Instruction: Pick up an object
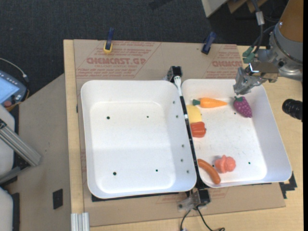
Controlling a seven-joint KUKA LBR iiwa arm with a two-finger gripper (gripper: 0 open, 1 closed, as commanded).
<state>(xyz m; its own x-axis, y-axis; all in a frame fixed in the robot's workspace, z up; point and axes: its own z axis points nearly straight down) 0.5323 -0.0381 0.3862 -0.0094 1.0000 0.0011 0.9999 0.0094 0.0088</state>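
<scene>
My gripper hangs over the far right part of the right bin, just above and left of a purple bunch of grapes. An orange carrot with a green top lies to the left of the grapes. Along the bin's left wall sit a yellow piece and a red pepper. Near the front lie a pink round toy and an orange-red sausage. Nothing shows between the gripper's fingers.
The left bin stands beside the right one on a cardboard sheet. A black divider strip runs between the bins. Blue and yellow clamps hold the back edge of the cardboard.
</scene>
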